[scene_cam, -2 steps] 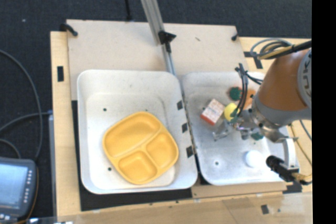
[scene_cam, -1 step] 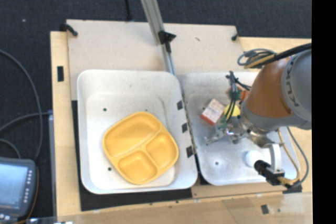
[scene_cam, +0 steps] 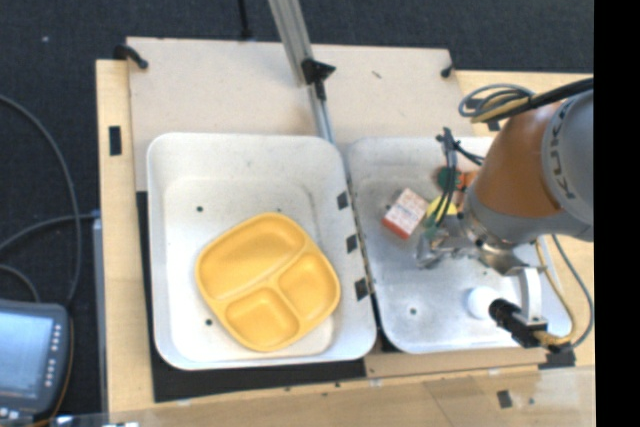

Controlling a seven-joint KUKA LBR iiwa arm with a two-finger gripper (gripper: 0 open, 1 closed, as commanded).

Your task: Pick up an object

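Claw [scene_cam: 432,250] over the right bin [scene_cam: 402,313]
It sits just beside a small red and white box [scene_cam: 404,212]; open or closed, I cannot tell.

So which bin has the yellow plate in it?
The left bin, the one away from the arm. The plate lies in it; the right bin has just a small red-and-white box, with the claw over it.

- Left bin [scene_cam: 170,215]: holds a yellow three-compartment tray [scene_cam: 267,281].
- Right bin [scene_cam: 400,320]: holds a red-and-white box [scene_cam: 405,212]; the gripper [scene_cam: 432,253] is just beside the box.
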